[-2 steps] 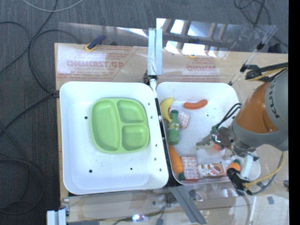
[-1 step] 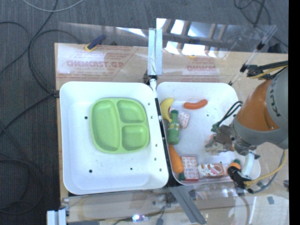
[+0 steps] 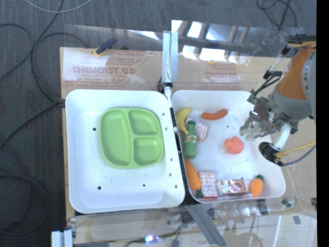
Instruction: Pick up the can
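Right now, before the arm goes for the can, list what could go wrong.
1. The pincer hangs over the right side of the right bin, nearest the red lump, which it could grab instead.
2. The likeliest can, a small pale object, lies close beside the green bottle, so a grasp may knock or catch the bottle.

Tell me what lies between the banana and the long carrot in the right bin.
The green bottle lies between them, as the camera view shows.
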